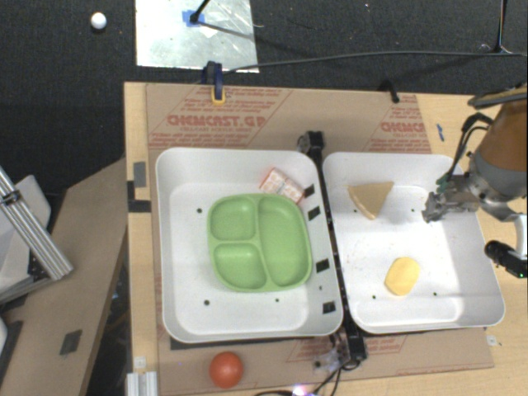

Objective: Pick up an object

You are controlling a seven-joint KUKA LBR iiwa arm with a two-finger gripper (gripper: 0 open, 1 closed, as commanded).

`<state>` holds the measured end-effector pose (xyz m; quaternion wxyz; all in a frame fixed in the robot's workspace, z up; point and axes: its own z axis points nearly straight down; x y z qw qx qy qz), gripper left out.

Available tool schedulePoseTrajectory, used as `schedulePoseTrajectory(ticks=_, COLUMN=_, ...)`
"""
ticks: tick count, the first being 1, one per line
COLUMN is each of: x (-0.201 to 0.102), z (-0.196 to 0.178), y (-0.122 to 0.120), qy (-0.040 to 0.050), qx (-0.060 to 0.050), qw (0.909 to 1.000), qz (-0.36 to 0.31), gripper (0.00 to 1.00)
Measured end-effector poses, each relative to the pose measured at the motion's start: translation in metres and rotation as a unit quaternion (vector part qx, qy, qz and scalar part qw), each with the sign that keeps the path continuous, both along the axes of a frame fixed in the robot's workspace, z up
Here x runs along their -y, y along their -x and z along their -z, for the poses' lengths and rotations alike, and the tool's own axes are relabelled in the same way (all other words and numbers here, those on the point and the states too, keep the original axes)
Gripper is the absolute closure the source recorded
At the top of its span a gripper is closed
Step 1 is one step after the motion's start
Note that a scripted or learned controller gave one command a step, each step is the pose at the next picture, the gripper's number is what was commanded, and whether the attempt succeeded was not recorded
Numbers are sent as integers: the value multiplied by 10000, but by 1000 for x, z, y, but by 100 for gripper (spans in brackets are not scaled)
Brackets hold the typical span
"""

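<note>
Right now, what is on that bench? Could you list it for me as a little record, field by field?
left bin: green divided plate, small pinkish packet at the far wall
right bin: tan wedge, yellow lump
gripper: above the right bin's far right side, apart from both items
outside the bins: red-orange ball on the bench's near edge

Evenly bright from overhead. Glare on the foil sheet [196, 23] at upper left; soft shadows inside the bins [247, 324]. Slightly grainy, mostly sharp.
</note>
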<state>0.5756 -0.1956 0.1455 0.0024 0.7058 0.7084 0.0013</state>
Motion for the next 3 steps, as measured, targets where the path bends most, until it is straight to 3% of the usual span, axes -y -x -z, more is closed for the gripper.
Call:
schedulePoseTrajectory(ticks=2, x=-3, z=-98, y=-2, qy=2, qx=4, qw=10000, qz=-8, gripper=100)
schedulePoseTrajectory(ticks=3, x=-59, z=-89, y=2, qy=-16, qx=-21, qw=10000, qz=-28, gripper=100)
